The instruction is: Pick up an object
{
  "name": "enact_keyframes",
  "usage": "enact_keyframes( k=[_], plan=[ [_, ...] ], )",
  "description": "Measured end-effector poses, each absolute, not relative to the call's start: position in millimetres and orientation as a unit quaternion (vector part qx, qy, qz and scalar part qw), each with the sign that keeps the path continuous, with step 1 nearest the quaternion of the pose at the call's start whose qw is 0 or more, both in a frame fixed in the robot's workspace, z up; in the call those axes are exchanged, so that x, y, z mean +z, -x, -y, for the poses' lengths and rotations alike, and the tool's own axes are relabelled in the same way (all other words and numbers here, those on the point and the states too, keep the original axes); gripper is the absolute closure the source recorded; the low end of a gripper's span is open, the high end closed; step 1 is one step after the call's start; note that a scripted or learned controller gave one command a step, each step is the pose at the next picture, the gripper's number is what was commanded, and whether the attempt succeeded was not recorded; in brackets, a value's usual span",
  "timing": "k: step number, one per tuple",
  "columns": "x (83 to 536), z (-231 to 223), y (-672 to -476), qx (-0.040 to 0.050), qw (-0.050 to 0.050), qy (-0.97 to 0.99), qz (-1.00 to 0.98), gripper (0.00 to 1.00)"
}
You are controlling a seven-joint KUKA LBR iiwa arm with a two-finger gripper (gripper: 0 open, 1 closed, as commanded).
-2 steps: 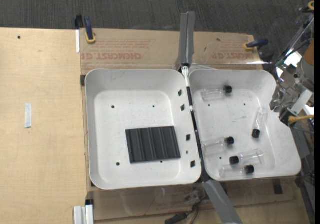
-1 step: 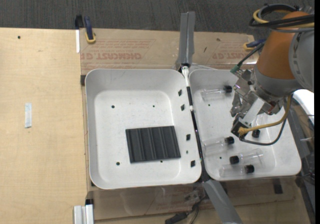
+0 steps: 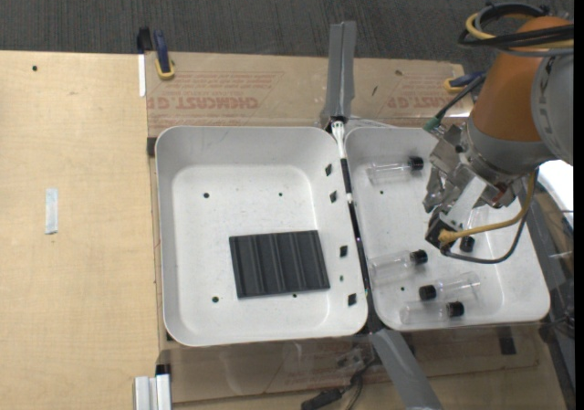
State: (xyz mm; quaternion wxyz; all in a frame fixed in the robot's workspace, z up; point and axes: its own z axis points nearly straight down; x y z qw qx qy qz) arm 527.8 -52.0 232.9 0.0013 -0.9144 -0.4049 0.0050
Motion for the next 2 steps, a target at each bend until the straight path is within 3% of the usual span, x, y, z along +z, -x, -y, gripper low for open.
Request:
enact_keyframes(
  k=[1,2],
  plan=[
    [277,112,-477.1,0.0027,0.000,0.960,0.279,1.00],
    [236,99,-477.1,0.0029,0.001,0.960,0.280,1.00]
  ],
)
